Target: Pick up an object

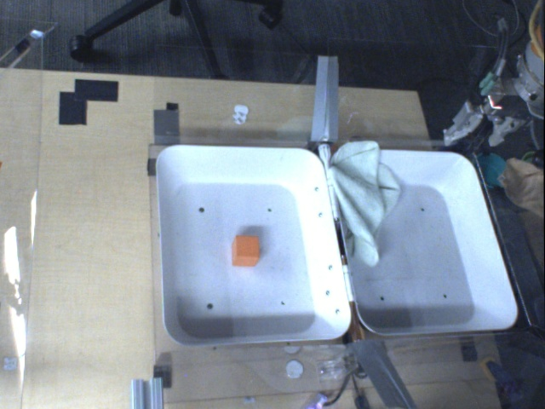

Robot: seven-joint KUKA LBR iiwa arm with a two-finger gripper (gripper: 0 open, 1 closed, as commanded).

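Orange cube (246, 250) sits alone near the middle of the left bin (183, 228), well apart from all 4 walls, with bare white floor around it on every side. No writing can be read on it. A pale cloth (364, 196) drapes over the shared rim of the 2 bins, mostly hanging into the right bin (460, 254). Whether the jaws are apart or together, I cannot tell.
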